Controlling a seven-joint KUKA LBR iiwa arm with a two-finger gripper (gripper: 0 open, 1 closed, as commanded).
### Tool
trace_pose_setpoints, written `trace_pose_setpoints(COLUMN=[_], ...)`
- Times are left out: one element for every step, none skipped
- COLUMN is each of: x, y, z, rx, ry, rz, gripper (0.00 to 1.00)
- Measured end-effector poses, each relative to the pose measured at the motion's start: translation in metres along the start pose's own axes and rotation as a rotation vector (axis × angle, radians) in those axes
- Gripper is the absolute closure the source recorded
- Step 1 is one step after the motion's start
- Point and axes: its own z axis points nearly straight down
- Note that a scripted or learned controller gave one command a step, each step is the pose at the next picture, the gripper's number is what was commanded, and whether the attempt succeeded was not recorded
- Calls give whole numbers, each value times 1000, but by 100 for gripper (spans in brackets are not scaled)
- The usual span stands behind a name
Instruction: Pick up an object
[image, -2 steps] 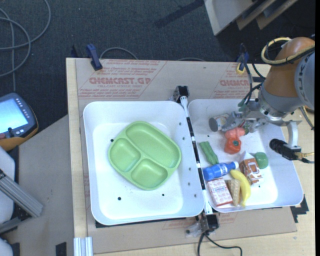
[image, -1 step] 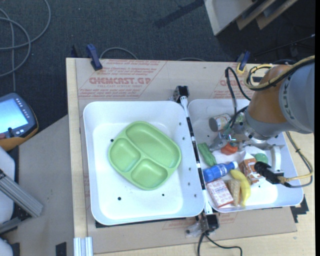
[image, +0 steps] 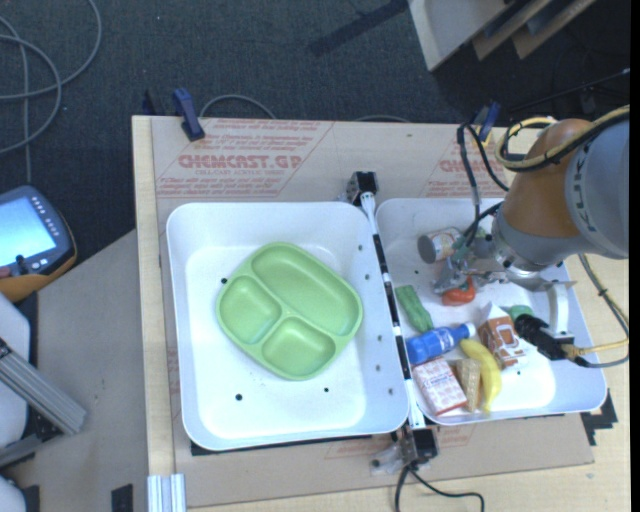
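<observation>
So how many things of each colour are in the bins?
Green: 2, the divided plate and a small green packet
Blue: 1, the bottle
Yellow: 1, the banana
Red or orange: 3, a round red piece and two snack packets
Grey: 1, a can
Total: 8

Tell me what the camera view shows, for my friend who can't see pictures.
A grey and orange robot arm reaches from the right, its gripper low over a red object in the right bin. That bin also holds a banana, a blue bottle, a green object and small packets. The left bin holds a green divided plate.
</observation>
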Motion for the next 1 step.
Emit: trace_pose_setpoints(x=[91], y=[14], z=[-94], rx=[-5], ry=[3], rz=[-10], gripper=[100])
